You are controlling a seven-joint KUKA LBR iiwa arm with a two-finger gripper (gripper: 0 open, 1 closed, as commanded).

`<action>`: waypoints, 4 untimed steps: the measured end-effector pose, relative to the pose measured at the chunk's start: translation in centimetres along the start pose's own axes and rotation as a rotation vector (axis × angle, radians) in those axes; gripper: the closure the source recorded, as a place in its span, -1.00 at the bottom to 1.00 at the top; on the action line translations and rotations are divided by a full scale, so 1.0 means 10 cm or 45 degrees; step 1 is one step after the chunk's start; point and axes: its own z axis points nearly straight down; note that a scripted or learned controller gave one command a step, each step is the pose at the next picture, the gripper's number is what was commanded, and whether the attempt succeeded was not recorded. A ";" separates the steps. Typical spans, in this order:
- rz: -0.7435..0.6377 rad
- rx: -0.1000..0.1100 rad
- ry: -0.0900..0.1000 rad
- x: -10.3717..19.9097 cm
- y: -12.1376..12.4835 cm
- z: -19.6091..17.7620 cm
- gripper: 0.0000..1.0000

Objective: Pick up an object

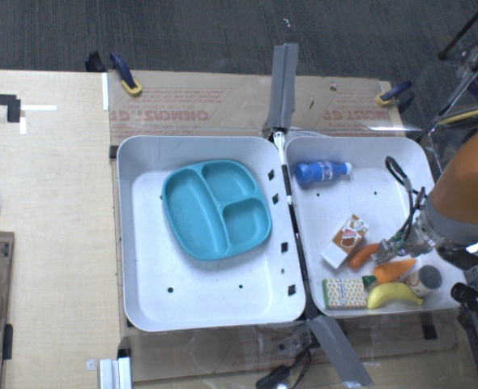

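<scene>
The gripper (401, 245) sits low in the right bin (360, 148), at the lower right of the frame, right over a tight cluster of things: two carrots, one (364, 254) pointing toward the small carton (346, 240) and another (394, 270) just below it, with the banana (394, 295) and the green box (345, 292) crowded along the bin's near edge. This crowding is the main risk. With the carrots touching or nearly touching each other and the gripper, a closing grasp could catch two things at once, pinch only a tip so the carrot slips out on lifting, or shove the neighbours aside and come up with nothing. The bin's right wall is also close, which leaves little room to correct.

Whether the fingers are spread or closed cannot be told here; they are small and mixed up with the orange of the carrots, and nothing is clearly seen between them.

The arm (466, 189) comes in from the right edge, its orange band bulking above the wrist, the wrist angled down and leftward into the bin. The blue bottle (322, 171) lies well apart at the bin's top, and the blue plate (216, 209) sits in the left bin (142, 241).
</scene>
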 end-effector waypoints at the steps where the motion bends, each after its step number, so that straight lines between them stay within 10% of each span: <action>1: 0.000 0.000 0.000 0.00 0.00 0.00 -1.00; 2: 0.004 0.000 0.000 0.00 0.00 -0.09 1.00; 3: 0.003 0.000 0.000 0.00 0.00 -0.09 -1.00; 4: 0.007 0.000 -0.001 -0.01 0.00 -0.18 1.00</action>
